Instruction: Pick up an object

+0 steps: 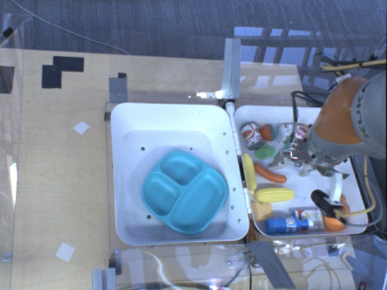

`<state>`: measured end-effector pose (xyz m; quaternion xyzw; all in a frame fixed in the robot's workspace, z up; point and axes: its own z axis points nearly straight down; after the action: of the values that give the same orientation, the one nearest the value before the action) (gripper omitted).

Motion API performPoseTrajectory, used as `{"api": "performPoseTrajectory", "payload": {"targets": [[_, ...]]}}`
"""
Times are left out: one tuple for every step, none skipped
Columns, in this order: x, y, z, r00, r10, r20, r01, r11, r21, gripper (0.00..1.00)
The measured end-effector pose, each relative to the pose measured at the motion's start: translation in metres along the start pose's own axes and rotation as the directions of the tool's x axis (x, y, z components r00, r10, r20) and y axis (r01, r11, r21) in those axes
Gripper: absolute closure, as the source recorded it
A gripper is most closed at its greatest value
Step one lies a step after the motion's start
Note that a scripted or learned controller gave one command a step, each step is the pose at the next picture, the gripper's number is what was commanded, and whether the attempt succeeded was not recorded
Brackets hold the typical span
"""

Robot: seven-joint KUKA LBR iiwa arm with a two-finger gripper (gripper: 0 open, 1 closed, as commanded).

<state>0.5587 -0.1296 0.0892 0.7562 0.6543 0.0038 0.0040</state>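
Currently your orange-red toy sausage (270,174) lies in the right shallow white bin (272,115), just left of the pincer (294,154) and slightly nearer you. You cannot tell whether the pincer is wide or narrow. A yellow toy corn cob (275,194) lies just beside the sausage.

Arm (347,116): cut off by the right edge of the frame. Its bulk covers the far right corner of the right bin (272,115).
Gripper (296,154): small grey cluster under the wrist, detail not resolvable.
Red-and-white item (286,130): just beside the gripper and partly covered, kind cannot be told.
Green item (264,152): too small to identify.
Can (251,135): label blurred.
Blue bottle (290,225): label print unreadable.
Orange piece (334,224): at the bottle's right end. Cannot tell whether it is part of the bottle or separate.
Tan lump (261,210): near the corn cob (274,194), unidentified.
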Motion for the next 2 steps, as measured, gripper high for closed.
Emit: {"api": "performPoseTrajectory", "payload": {"targets": [[0.028,0.017,0.001,0.952,0.306,0.0,-0.306,0.952,-0.001,0.0],[0.016,-0.071,-0.002,0.968,0.25,0.0,-0.25,0.968,-0.002,0.0]]}}
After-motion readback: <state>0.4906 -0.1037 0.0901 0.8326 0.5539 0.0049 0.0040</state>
